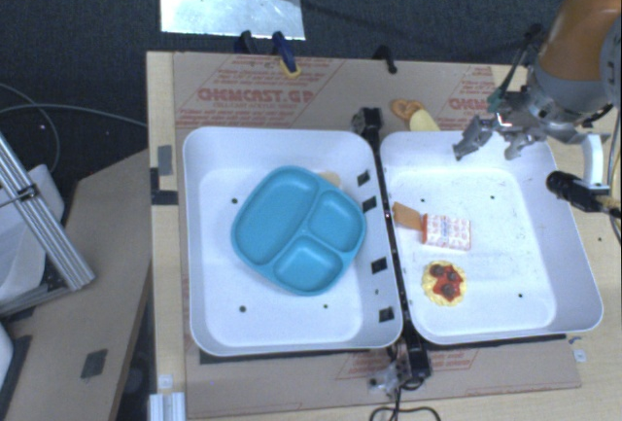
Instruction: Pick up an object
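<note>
The gripper (pixel 493 139) hangs over the far edge of the right bin (pixel 569 283), its two fingers spread wide with nothing between them. The likeliest pick, a small white packet with red print (pixel 447 231), lies flat on the bin floor, nearer the camera and a little left of the gripper, its long axis running roughly left to right. A round yellow and red piece (pixel 444 282) sits just nearer, and the left bin (pixel 219 312) bears a blue divided plate (pixel 297 228).

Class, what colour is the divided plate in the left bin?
Light blue divided plate, seen in the camera view.
</note>
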You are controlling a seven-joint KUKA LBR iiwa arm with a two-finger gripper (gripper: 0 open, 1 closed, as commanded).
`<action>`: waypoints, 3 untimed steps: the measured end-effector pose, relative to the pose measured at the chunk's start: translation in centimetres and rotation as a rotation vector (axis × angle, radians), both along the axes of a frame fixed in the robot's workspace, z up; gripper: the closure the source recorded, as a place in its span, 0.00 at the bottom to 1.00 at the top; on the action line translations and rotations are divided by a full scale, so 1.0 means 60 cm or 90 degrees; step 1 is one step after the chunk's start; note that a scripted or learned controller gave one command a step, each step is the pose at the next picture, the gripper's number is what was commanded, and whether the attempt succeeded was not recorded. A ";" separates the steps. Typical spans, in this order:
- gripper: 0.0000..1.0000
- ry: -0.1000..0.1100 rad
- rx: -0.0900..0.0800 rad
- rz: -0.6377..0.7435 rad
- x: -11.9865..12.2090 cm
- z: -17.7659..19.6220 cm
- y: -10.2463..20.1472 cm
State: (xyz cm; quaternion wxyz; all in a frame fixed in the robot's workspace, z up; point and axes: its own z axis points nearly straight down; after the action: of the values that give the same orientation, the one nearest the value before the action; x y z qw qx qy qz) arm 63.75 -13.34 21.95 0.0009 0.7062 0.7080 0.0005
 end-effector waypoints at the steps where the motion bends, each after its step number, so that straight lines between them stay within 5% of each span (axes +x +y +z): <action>1: 0.00 -0.001 0.000 -0.003 -0.058 -0.233 -0.070; 2: 0.00 -0.005 -0.001 0.004 -0.123 -0.219 0.077; 3: 0.00 -0.007 0.000 0.004 -0.085 -0.047 0.125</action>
State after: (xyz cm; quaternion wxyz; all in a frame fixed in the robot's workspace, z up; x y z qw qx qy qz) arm 58.66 -5.82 19.13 0.0046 0.7042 0.7100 0.0046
